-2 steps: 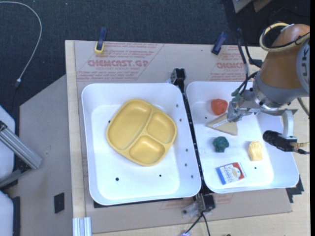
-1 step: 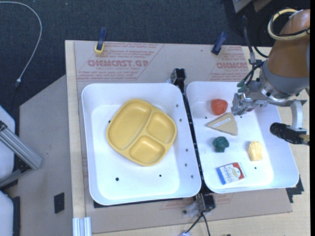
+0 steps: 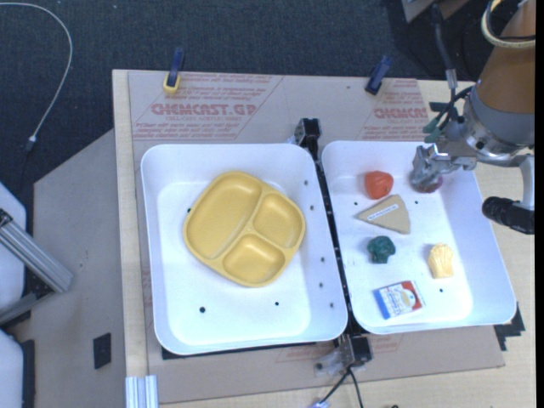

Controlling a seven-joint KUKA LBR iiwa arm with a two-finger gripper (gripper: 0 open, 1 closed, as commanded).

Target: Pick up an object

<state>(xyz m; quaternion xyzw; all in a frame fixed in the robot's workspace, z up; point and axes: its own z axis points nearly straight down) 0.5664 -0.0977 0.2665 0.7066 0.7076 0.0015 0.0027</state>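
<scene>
The hand (image 3: pixel 427 175) hovers near the red tomato (image 3: pixel 378 183) (probably light, smooth plastic); its opening I cannot tell.

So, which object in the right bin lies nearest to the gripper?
The red-orange ball, just left of the gripper. The wedge, green piece, yellow piece and small box lie farther off.

A robotics lab: two white bins (image 3: pixel 161 228) are clamped onto a table (image 3: pixel 127 126) covered in paper-masked sheeting, with cables (image 3: pixel 51 24) trailing over dark carpet (image 3: pixel 255 15) and aluminium framing (image 3: pixel 34 257) far left of the fingers.
</scene>
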